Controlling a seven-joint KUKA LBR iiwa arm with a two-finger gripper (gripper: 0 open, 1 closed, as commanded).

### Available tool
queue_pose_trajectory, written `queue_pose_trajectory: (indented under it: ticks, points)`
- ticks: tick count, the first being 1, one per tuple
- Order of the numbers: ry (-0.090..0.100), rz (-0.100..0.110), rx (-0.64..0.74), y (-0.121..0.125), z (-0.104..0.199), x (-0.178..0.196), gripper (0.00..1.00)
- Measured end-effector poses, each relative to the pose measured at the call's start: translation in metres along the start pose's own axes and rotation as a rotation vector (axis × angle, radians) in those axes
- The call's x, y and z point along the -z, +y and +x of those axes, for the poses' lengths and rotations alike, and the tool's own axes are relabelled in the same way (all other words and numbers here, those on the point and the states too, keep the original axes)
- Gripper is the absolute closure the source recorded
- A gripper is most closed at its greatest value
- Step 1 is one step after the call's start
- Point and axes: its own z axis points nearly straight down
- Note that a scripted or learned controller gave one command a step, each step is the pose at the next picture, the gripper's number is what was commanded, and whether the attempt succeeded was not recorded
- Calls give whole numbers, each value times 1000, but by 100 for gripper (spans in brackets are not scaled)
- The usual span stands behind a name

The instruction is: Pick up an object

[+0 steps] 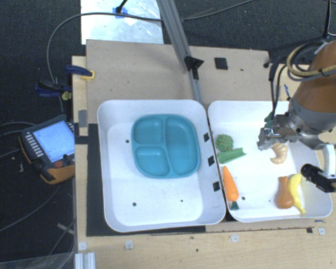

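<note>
Likely a robotics lab: bench with white bins [157, 217], teach pendant [47, 147], loose cables [61, 29].

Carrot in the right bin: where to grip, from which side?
Grip the carrot mid-body from straight above, fingers closing across its narrow width. It lies flat, lengthwise along the right bin's left wall, so a side approach looks blocked there.

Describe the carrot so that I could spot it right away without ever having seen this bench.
Look at the right-hand white bin. Along its left wall, near the front corner, lies the carrot, a slim orange stick pointing toward the front edge. Just behind it sit the broccoli and a flat green pod, both green, while the carrot alone is long, thin and bright orange.
</note>
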Motion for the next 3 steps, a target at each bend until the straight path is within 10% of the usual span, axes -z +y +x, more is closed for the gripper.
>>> queue_pose_trajectory:
  ticks: [3]
  points:
    - [1,0,1,20,170,-15,100]
